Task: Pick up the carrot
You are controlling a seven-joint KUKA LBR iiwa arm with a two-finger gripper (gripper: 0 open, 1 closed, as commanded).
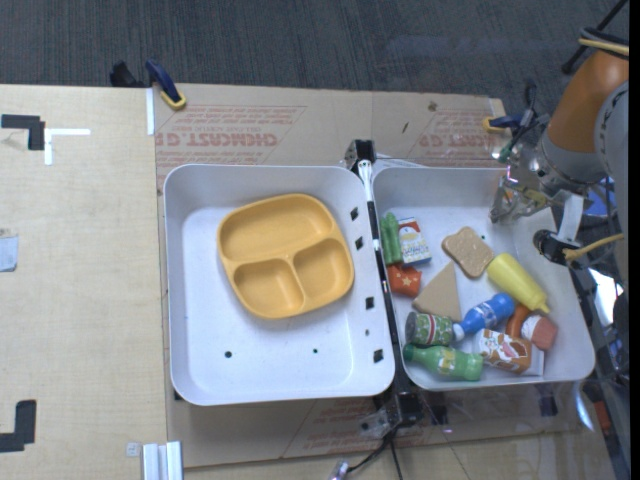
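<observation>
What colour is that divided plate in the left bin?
Yellow-orange all over: the three-compartment plastic plate, seen clearly in the overhead camera view.

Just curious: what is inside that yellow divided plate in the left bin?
The yellow plate shows three bare compartments. It covers part of the left bin floor, so whatever lies beneath stays hidden.
</observation>
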